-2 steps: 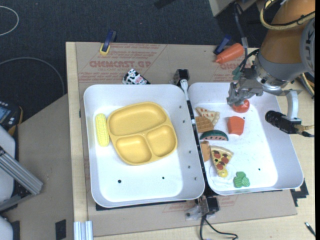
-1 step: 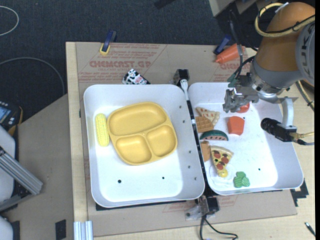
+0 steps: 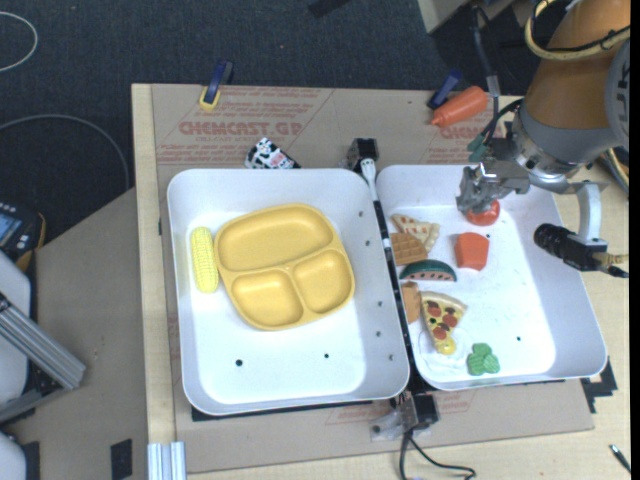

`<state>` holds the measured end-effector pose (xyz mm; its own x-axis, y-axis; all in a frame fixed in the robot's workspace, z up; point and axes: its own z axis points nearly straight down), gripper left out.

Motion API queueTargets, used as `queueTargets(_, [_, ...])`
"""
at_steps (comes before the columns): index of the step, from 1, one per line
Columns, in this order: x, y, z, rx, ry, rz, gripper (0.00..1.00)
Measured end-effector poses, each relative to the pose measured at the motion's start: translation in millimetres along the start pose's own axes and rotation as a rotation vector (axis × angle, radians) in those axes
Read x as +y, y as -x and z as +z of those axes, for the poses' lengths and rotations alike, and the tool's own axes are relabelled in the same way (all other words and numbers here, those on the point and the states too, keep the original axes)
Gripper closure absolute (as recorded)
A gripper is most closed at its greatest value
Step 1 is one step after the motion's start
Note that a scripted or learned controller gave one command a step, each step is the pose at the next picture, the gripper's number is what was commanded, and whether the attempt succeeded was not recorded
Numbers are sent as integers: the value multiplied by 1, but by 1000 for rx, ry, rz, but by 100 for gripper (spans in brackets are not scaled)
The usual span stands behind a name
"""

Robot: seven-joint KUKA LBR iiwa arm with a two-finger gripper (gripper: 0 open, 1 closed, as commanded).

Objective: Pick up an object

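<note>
Two white bins: the left bin (image 3: pixel 190 268) holds one yellow tray (image 3: pixel 283 265) and one corn cob (image 3: pixel 204 258). The right bin (image 3: pixel 560 308) holds six food toys along its 9 o'clock wall, with open floor toward 4 o'clock. The gripper (image 3: pixel 481 203) stands over a red piece (image 3: pixel 483 214) (whether it grips it, I cannot tell) at 12 o'clock.

Red print reading "CHEMCAST GP" stands on the brown sheet (image 3: pixel 250 118) covering the desk, far-left; remaining print illegible.

A grey two-finger gripper (image 3: pixel 481 200) hangs over a small red round piece (image 3: pixel 483 214) in the right white bin (image 3: pixel 560 298). A yellow sectioned plastic tray (image 3: pixel 283 264) fills the left white bin (image 3: pixel 200 368).
</note>
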<state>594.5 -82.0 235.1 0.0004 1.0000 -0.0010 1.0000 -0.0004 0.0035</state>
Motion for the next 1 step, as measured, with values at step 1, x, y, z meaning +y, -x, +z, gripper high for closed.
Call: queueTargets(1, [-5, -9, 2, 2, -5, -2, 100])
